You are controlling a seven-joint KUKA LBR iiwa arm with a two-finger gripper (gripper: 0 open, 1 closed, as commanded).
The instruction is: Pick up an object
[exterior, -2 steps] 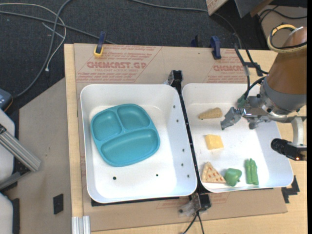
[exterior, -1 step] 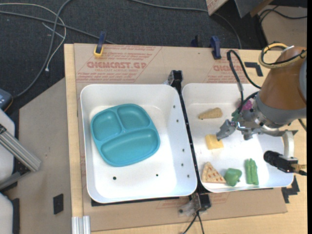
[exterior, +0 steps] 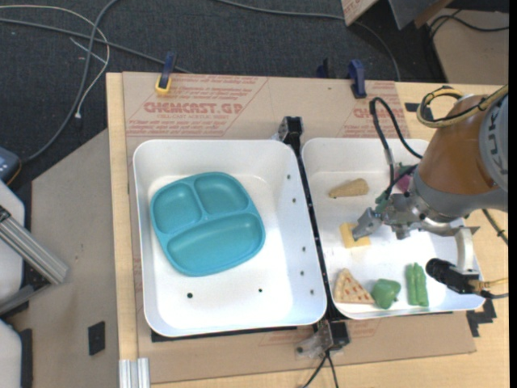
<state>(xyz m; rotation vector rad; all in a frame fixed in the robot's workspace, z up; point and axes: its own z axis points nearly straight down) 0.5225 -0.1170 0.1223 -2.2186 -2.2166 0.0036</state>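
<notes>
White bins, two side by side on a brown cardboard sheet (exterior: 210, 107). The left bin (exterior: 153, 249) holds a teal divided plate (exterior: 208, 222) lying flat, a bit left of centre and well clear of the walls.

The right bin (exterior: 339, 158) has the small stuff:
- tan bread-like piece (exterior: 349, 188) at the far left of the bin, on its own
- yellow block (exterior: 353, 237) about mid-bin, left of centre
- triangular tan slice (exterior: 350, 288) in the near left corner
- green lumpy piece (exterior: 386, 293) just right of the slice, touching it or nearly so
- green pod (exterior: 417, 284) right of that, lying near-to-far along the near wall

The arm (exterior: 452, 168) comes in from the right, over the right bin's far right part. The gripper (exterior: 365, 225) points left and sits low over the middle of the bin, with its tip right at the yellow block's far right corner - in contact or just above, can't say which from this angle. Can't tell either whether the gripper is spread or pressed together, the slant hides it. The block rests on the bin floor - not lifted.

Two blue clamps (exterior: 356, 77) sit on the far edge of the cardboard.
</notes>
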